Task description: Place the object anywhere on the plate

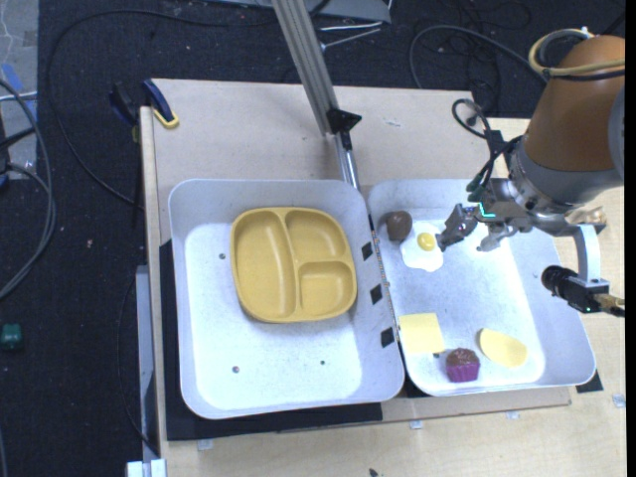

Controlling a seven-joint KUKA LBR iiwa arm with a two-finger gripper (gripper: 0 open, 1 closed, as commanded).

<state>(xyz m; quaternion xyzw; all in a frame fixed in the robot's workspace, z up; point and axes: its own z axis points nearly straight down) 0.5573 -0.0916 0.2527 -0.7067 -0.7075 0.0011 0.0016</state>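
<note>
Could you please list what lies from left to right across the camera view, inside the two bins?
Plate → brown ball → fried egg → purple cupcake → claw → yellow chip. The cheese slice overlaps the egg's span, so I left it out.

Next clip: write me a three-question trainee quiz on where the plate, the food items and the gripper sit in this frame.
1. True or false: the yellow divided plate lies in the left bin.
2. Which item lies nearest the gripper? A) purple item B) fried egg C) yellow square slice
3. Fill in: the brown round item sits in the ___ bin, beside the egg.

Key: 1 true. 2 B; the gripper hovers just right of the egg, with nothing seen between its fingers. 3 right.
</note>
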